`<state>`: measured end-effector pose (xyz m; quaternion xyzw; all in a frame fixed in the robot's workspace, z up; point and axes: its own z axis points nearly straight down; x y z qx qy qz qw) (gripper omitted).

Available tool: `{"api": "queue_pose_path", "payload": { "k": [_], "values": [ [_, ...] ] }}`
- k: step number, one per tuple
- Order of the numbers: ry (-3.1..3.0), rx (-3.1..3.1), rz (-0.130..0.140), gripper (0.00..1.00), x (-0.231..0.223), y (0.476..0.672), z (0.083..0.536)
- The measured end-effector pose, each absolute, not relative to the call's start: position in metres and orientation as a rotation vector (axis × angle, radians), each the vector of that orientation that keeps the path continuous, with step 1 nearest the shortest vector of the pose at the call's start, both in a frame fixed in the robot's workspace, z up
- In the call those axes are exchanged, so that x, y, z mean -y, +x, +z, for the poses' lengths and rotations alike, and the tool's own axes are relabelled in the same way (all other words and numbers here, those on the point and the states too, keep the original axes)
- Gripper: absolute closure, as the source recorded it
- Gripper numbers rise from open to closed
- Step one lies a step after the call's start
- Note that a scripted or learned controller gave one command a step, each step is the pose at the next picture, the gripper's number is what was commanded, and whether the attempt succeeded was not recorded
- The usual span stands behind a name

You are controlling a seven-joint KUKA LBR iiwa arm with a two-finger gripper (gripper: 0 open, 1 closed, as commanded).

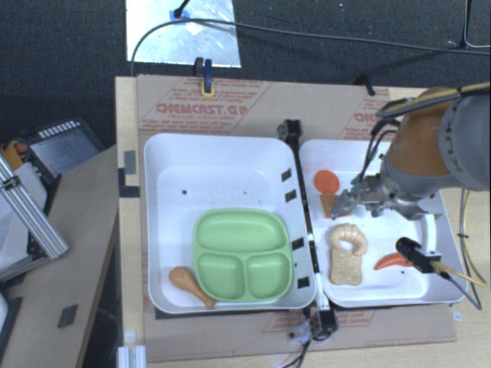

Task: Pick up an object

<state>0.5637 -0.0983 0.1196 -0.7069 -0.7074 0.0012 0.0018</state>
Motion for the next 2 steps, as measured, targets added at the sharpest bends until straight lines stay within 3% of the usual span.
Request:
{"api": "queue_pose_path", "payload": {
  "k": [1, 2],
  "values": [
    [-2.221, 2.225, -0.002, 1.00, 0.099, 0.566, 0.134],
    [-2.221, 2.229, -0.006, 1.00, 0.098, 0.567, 0.177]
  ]
}}
